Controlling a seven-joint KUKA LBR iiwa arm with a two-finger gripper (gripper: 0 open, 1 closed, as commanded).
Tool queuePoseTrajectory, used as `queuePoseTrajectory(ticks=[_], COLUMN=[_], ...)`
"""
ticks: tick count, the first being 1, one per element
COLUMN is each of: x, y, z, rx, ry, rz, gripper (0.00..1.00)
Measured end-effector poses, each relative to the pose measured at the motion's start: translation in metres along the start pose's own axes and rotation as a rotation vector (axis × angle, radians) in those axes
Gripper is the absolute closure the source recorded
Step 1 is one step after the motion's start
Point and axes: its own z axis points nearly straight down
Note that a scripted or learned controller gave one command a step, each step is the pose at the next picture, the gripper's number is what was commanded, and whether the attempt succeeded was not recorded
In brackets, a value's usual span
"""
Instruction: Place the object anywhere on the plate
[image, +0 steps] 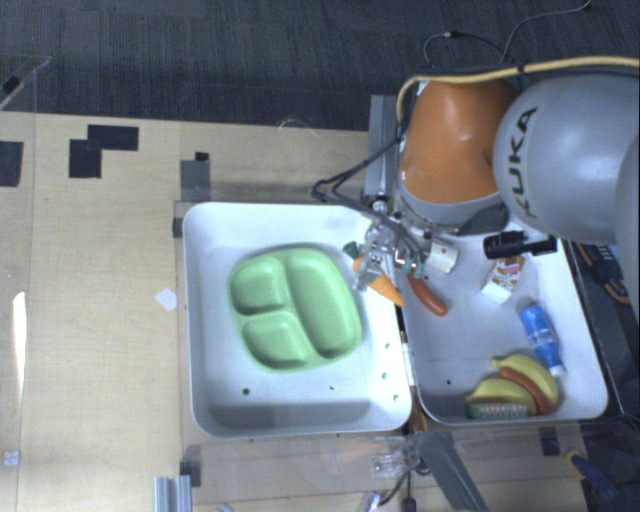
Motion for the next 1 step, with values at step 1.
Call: queuePoseTrajectory(ticks=[1], x=[-0.0001], y=[-0.0001], z=[-0.0002], rx=[0.000], ry=[0.000], rz=[0.000], gripper=[0.00])
